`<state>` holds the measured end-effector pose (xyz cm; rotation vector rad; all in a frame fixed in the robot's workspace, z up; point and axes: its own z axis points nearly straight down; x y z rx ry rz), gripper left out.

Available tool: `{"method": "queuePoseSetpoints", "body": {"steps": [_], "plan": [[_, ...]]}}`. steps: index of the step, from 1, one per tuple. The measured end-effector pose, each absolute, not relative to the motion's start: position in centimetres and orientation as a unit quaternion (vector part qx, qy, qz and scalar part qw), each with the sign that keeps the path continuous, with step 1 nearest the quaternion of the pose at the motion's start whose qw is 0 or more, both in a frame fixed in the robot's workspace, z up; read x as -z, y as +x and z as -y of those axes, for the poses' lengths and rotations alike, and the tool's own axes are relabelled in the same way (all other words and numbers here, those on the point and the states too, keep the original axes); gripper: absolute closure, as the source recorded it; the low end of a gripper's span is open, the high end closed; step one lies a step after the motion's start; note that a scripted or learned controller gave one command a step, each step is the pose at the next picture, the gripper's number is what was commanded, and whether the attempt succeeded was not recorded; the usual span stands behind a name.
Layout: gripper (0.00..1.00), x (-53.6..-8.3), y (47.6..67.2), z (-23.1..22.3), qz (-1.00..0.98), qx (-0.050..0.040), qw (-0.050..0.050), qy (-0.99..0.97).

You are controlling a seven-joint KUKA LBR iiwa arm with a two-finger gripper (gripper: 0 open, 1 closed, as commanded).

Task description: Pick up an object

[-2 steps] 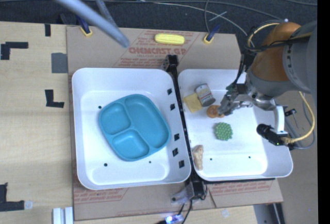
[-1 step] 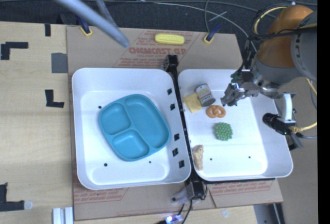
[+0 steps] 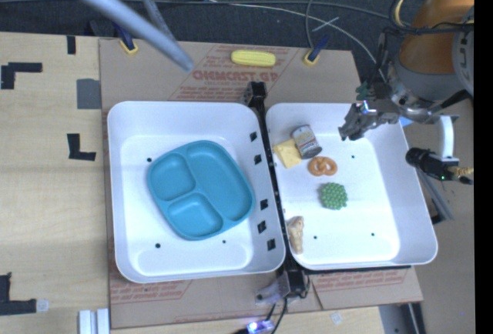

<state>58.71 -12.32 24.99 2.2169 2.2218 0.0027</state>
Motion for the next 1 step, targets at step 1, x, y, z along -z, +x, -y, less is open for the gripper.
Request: {"method": "queuePoseSetpoints", "body": {"steps": [1], "plan": [[1.00,-26.05,58.74,12.30,-0.707,0.0000,0.000,0.707]]}}
